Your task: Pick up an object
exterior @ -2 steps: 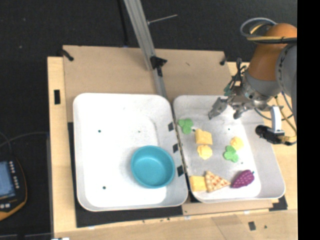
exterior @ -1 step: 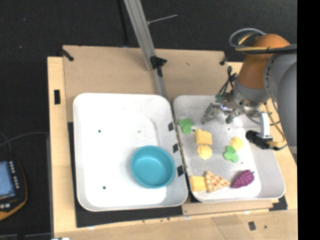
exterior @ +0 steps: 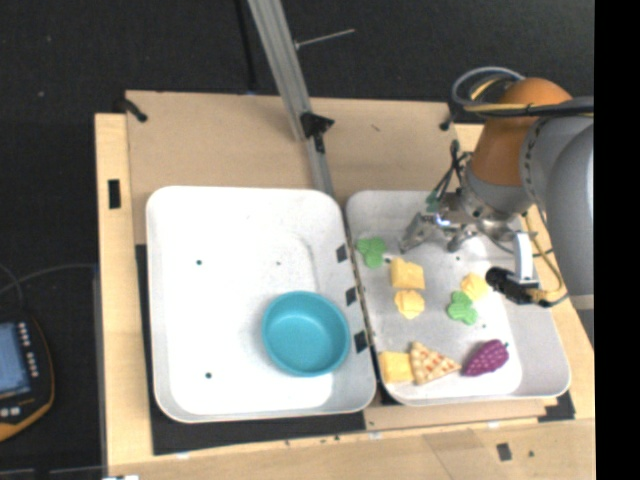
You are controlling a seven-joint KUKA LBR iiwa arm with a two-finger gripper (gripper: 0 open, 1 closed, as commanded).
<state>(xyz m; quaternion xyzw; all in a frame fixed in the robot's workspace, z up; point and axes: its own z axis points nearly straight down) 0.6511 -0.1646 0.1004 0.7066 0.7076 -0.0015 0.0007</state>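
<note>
Gripper over the far part of the right bin, toy food spread below it.

Nearest in the right bin (exterior: 545,373): a pizza slice (exterior: 432,364) touching a yellow block (exterior: 396,367), with purple grapes (exterior: 486,357) near. Farther: two yellow pieces (exterior: 407,274), a green piece (exterior: 462,310) and another green piece (exterior: 371,253) at the left wall. The left bin (exterior: 200,228) holds a blue bowl (exterior: 305,332). Farthest, the gripper (exterior: 443,225) hangs over bare bin floor; its finger spread cannot be made out.
</note>
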